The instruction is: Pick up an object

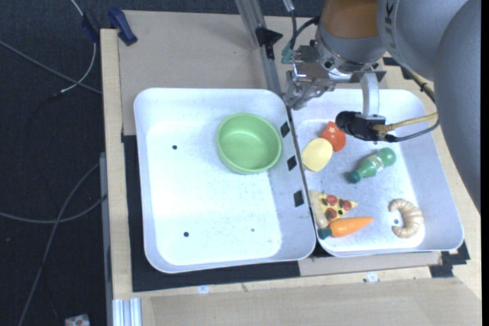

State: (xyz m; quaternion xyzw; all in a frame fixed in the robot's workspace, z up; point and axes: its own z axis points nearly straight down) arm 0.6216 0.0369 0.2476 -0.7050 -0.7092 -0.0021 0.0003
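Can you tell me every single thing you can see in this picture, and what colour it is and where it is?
bins: two, white, side by side on the bench
bowl: one, green, left bin, near its far right side
lemon: one, yellow, right bin, near the left wall
tomato: one, red-orange, right bin, just behind the lemon
bottle: one, green, right bin, middle, lying down
pizza slice: one, yellow with red spots, right bin, front left
carrot: one, orange, right bin, front, right next to the pizza slice
pretzel: one, tan, right bin, front right
clip: one, blue, far left corner of the bench
arm: one, grey with an orange band, reaching in from the right
pincer: one, dark metal, over the far edge where the bins meet
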